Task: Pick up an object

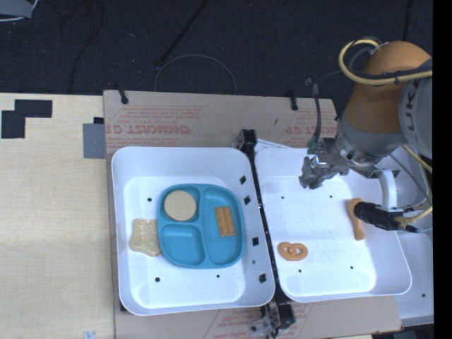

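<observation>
L bin [134, 175]: beige slab [145, 236] beside blue tray [200, 249] w/ disc [179, 205], bar [225, 222]. R bin [385, 277]: pretzel [292, 251], orange piece [354, 215]. Gripper [313, 173] hovers at R bin's upper left, holds nothing; finger state can't tell. Step: approach. Next: descend onto pretzel, probably.

You have two shallow white plastic bins side by side on the tabletop [49, 210]. In the left bin [134, 168] sits a blue three-compartment plastic tray [191, 249], with a round tan disc [179, 205] in its upper-left compartment and a rectangular orange-brown bar [225, 222] in its right one. A pale yellow flat piece [145, 236] lies just left of the tray, touching its edge. In the right bin [339, 281], an orange pretzel-shaped piece [292, 251] lies near the front left, and an orange elongated piece [355, 217] lies toward the right side. The gripper [312, 177] hangs over that bin's rear left part.
</observation>
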`<state>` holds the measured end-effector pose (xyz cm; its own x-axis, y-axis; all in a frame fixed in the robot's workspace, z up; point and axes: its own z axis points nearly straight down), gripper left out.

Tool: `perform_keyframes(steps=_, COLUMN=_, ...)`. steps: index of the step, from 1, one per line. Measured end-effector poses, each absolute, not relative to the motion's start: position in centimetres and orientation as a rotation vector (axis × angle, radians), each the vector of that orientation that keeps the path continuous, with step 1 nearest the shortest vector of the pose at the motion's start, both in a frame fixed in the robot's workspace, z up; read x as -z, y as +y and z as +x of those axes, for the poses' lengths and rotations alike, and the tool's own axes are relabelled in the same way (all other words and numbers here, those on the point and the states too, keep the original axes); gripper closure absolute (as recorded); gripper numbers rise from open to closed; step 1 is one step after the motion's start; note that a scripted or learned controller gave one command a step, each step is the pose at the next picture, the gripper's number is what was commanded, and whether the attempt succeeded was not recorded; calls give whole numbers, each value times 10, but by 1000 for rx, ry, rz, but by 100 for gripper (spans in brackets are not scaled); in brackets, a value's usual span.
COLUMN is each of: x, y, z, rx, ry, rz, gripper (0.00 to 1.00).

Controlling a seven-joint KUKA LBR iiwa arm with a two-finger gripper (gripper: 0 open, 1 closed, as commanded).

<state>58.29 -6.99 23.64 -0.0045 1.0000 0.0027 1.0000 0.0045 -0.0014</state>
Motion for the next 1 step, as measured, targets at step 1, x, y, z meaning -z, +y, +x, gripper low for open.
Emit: perform_keyframes(steps=1, x=-224, y=-21, z=580, rx=-3, ry=-2222, rz=-2214, gripper=100)
